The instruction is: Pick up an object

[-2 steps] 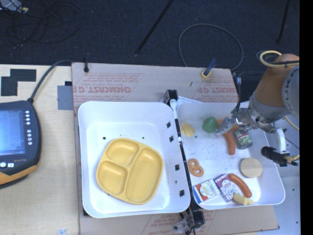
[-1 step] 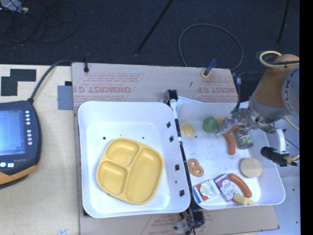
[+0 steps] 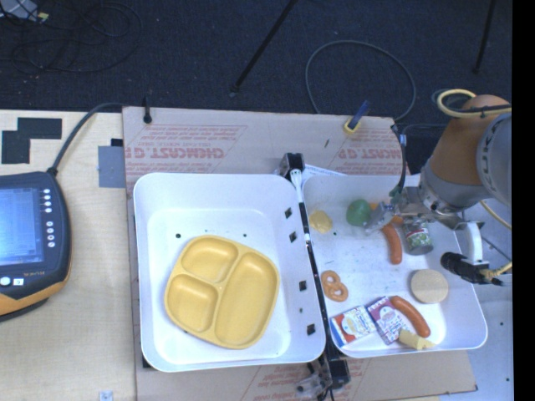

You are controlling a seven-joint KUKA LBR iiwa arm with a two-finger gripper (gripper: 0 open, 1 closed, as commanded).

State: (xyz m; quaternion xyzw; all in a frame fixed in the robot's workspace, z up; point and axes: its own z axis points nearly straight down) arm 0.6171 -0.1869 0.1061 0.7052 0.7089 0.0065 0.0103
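Gripper (image 3: 399, 213) hangs over my right bin's (image 3: 468, 341) far edge, just above a sausage (image 3: 393, 245); I cannot tell its grip. Yellow tray (image 3: 221, 291) fills the left bin (image 3: 167, 199).

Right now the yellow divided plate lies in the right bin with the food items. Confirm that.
Not quite. The camera view shows the yellow divided plate in the left bin, by itself. The food items, such as the pretzel and the sausage, are in the right bin.
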